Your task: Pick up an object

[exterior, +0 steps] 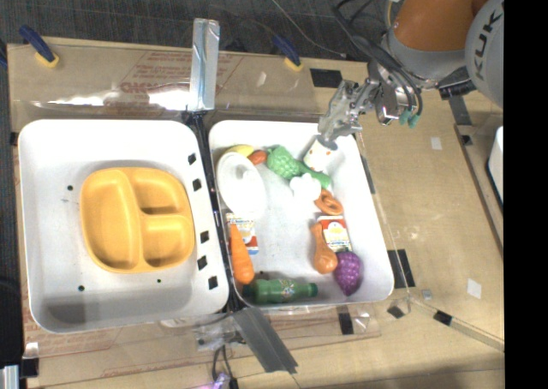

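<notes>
A yellow divided tray is seen in the left bin. In the right bin, right of centre, a white cup, a carrot, a green bottle, purple grapes and a small white bottle are held. The gripper is placed at the bin's upper right corner, just above the small white bottle; whether its jaws are spread cannot be told.
</notes>
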Available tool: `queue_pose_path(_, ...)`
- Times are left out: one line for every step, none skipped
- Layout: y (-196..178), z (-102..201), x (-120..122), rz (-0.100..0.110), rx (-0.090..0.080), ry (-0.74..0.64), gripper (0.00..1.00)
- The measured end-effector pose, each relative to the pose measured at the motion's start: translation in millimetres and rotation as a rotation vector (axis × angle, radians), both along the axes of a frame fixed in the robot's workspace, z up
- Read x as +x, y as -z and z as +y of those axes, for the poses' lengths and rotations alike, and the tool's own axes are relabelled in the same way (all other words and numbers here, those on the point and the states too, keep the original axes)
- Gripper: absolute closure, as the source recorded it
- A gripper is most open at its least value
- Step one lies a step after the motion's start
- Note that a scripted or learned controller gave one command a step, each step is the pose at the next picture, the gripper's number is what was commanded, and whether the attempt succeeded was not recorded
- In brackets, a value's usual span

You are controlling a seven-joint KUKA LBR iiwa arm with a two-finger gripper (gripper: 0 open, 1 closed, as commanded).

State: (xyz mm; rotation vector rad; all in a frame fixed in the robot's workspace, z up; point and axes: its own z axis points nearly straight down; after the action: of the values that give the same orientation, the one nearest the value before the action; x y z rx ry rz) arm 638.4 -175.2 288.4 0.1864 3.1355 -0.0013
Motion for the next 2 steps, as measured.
queue_pose_path(96.9,30.5,-77.6,0.015,0.005,-0.003,1.00)
queue_pose_path(13.3,4.7,-14.9,0.002,0.000,0.119,1.00)
